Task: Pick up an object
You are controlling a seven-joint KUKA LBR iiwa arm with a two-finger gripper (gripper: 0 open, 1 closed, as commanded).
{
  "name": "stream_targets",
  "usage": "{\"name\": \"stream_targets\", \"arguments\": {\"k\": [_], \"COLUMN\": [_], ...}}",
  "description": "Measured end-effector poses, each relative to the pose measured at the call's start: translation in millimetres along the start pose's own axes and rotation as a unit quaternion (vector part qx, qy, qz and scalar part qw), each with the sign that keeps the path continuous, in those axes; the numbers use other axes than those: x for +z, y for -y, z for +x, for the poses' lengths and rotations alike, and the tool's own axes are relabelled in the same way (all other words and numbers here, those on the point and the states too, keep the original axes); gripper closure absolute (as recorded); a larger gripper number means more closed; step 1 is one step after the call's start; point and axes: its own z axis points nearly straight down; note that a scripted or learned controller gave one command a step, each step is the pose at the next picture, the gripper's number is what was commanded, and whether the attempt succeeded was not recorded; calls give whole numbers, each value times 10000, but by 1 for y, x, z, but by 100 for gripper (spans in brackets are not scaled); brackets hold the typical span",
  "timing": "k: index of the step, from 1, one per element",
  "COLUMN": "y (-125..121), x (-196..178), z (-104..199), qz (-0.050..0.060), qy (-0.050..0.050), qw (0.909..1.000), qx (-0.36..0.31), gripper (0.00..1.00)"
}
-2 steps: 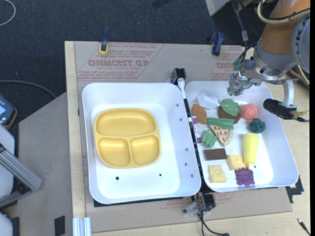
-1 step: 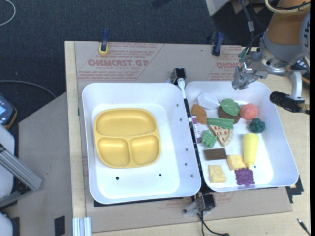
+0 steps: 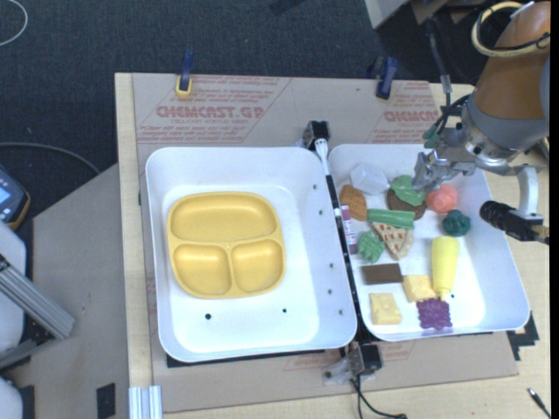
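My gripper (image 3: 428, 178) hangs low over the back of the right bin (image 3: 498, 278), just above a green and brown toy (image 3: 405, 192) and beside an orange-red ball (image 3: 444, 199). Around it lie toy foods: a clear white piece (image 3: 370, 179), a brown bread piece (image 3: 354, 202), a green bean bar (image 3: 390, 218), a pizza slice (image 3: 392, 237), a dark green piece (image 3: 455, 224), a yellow bottle shape (image 3: 444, 264), a chocolate bar (image 3: 382, 274), two cheese blocks (image 3: 384, 308) and purple grapes (image 3: 435, 314).
The left bin (image 3: 166, 234) holds a yellow three-compartment plate (image 3: 227, 243). A black clamp (image 3: 316, 134) sits at the back between the bins. Cardboard (image 3: 262, 103) lies under both bins, held by blue clips (image 3: 185, 77) at its back edge.
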Motion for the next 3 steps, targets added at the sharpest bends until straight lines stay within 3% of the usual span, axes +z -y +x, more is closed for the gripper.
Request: {"name": "stream_targets", "arguments": {"k": [1,2,3], "y": [55,78,67], "x": [-11,-8,-17], "z": [10,18,27], "qz": [-9,-11,-44], "qy": [-1,0,10], "qw": [10000,10000,10000], "qx": [0,-3,-22], "gripper": [100,100,100]}}
